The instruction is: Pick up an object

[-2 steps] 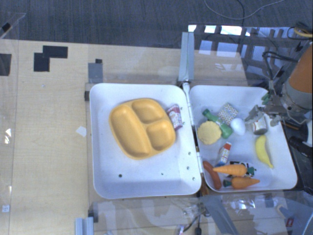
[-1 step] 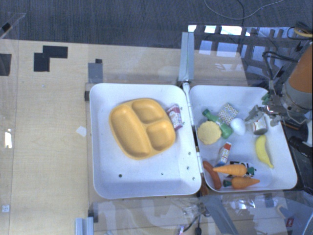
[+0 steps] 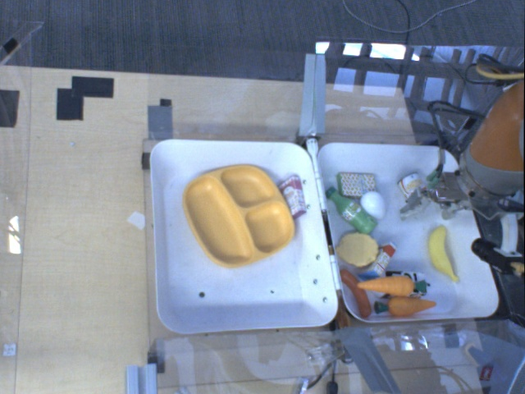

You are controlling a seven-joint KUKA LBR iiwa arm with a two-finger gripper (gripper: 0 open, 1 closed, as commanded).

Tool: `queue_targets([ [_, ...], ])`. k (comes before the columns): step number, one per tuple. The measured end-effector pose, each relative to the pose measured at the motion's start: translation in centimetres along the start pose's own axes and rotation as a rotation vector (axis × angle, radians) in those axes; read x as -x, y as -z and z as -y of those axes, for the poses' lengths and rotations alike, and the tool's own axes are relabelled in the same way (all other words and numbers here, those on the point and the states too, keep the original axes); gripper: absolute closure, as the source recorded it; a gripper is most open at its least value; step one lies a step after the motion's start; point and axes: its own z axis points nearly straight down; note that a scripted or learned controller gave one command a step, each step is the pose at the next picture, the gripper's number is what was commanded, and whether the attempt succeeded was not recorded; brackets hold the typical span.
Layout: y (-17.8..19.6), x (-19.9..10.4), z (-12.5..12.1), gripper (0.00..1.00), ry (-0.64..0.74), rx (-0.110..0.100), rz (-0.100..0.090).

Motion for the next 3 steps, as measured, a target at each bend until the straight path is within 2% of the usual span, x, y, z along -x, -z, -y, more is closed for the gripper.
queue_targets([
  [1,-3.6,-0.1,-9.1,0.00,-0.109,-0.006,-0.007],
  [2,-2.1,0.2,-9.4,1.00,-0.101,0.006,0.002],
  [3,10.3,-7.0,-9.1,1.00,-0.195,0.000,0.000],
])
